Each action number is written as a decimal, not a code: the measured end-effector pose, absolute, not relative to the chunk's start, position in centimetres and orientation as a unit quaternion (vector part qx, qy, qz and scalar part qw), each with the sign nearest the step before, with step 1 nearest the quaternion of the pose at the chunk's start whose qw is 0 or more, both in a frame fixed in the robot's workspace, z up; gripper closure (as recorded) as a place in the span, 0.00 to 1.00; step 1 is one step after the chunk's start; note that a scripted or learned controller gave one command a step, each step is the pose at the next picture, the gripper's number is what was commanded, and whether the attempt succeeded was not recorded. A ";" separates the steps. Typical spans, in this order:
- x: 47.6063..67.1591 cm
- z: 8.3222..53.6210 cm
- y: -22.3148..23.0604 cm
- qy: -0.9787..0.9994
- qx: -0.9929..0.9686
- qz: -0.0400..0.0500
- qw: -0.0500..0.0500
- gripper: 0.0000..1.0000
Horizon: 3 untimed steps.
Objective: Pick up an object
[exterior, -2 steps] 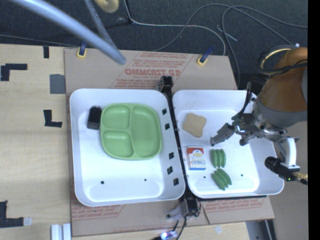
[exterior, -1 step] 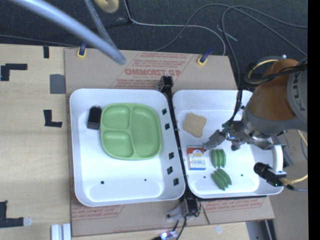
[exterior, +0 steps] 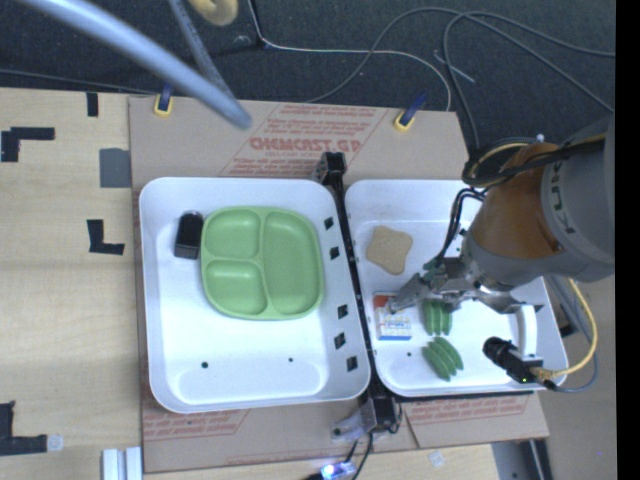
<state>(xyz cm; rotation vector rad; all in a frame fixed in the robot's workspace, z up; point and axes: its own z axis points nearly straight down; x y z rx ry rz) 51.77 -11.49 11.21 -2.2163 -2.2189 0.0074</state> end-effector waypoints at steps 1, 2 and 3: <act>51.9 12.5 -11.4 -0.708 -0.706 0.001 0.002 1.00; 51.5 18.5 -10.8 -0.708 -0.706 -0.001 -0.001 1.00; 51.6 22.8 -10.8 -0.708 -0.707 -0.001 -0.002 1.00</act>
